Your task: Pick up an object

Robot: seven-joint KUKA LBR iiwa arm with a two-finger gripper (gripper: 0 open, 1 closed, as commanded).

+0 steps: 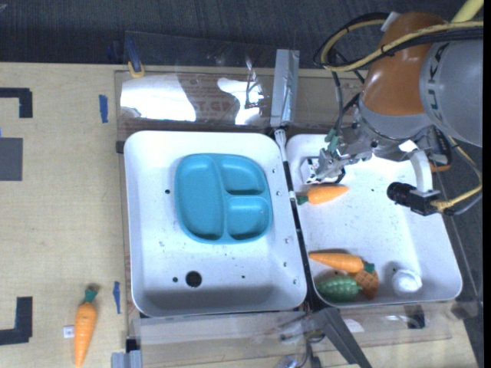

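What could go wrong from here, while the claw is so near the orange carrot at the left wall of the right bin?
1. The orange toy carrot lies close to the wall of the right white bin, so the claw may strike that wall or push the carrot aside.
2. The claw is above the carrot's leafy end, not its middle, so the carrot might tip out of a grasp.
3. The black cable hanging from the arm could drag over objects.

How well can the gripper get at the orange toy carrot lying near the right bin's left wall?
Probably yes: the gripper hangs just above the orange toy carrot, with bare white bin floor around it. The nearby left wall could crowd one finger.
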